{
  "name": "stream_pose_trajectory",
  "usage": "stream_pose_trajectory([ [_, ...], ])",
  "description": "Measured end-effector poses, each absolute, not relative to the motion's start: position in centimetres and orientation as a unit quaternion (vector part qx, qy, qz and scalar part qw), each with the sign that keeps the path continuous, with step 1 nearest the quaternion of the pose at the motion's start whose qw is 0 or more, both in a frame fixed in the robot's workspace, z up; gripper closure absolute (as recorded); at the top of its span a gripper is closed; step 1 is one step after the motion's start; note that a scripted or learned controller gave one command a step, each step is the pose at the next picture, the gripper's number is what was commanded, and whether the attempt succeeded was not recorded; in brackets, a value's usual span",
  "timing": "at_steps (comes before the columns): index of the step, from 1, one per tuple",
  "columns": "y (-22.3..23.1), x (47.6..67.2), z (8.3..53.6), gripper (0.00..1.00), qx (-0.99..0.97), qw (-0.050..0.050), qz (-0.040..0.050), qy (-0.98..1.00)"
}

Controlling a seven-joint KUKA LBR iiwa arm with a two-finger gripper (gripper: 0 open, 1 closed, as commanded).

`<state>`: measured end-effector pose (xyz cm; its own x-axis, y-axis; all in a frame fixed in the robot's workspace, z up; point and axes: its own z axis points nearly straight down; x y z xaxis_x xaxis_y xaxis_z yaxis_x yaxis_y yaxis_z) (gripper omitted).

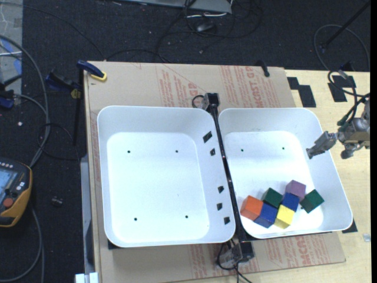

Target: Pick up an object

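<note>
A cluster of colored blocks (281,203) sits at the right bin's (259,125) five o'clock corner. At about one o'clock from them, the end effector (330,146) hovers over the bin's rim; its opening cannot be told, and nothing shows in it.

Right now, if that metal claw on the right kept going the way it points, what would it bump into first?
The end effector points left and slightly down, so it would probably meet the bare floor of the right bin first, well above the blocks. Its height is hard to judge.
</note>
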<state>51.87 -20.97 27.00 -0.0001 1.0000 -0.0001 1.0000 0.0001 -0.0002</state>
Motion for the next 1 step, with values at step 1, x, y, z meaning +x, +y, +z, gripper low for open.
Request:
stream_pose_trajectory([
  [1,-21.39,50.56,17.49,0.0,-0.707,0.004,0.0021,-0.707],
])
